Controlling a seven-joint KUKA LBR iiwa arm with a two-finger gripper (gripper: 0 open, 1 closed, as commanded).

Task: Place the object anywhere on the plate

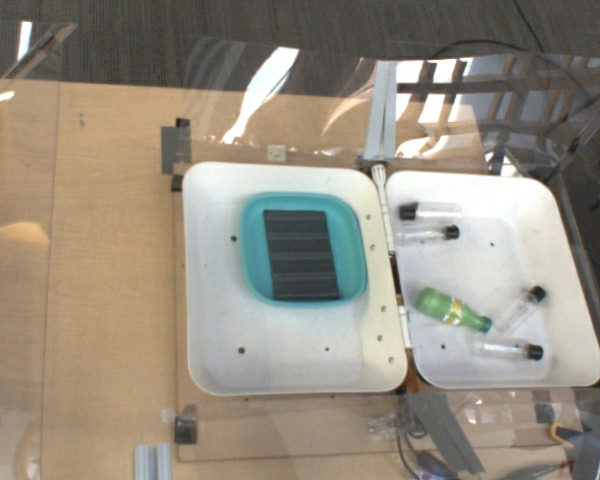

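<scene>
A dark ribbed rectangular pad [302, 255] lies on the teal plate [352, 268] in the left bin [280, 368], while a green bottle [452, 310] and four clear black-capped vials [430, 210] lie in the right bin [570, 358] on the bench [80, 268].

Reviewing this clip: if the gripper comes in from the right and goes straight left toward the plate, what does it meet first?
Probably the right bin at its rim, if low enough; otherwise the capped vial ahead of the plate. Height cannot be judged.
</scene>
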